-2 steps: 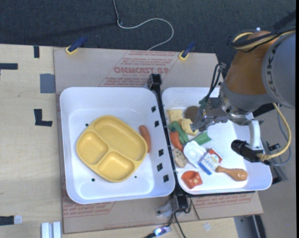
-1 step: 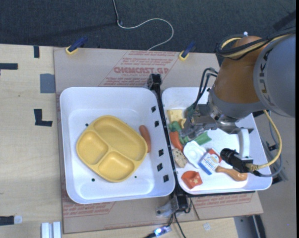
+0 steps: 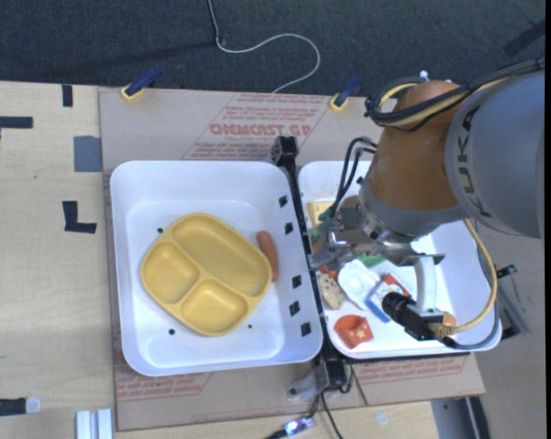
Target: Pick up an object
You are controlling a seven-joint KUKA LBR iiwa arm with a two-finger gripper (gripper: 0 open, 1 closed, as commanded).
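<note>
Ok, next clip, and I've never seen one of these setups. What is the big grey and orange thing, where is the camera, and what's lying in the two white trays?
The big grey and orange thing is a robot arm, reaching in from the right. One camera looks down at a slant on a bench with two shallow white bins. The left bin holds a yellow divided plate with a small orange sausage-shaped piece at its right edge. The right bin holds a jumble of small things, among them a red piece and a white piece. The arm hangs over that bin and hides its own gripper, so nothing can be called held.
</note>
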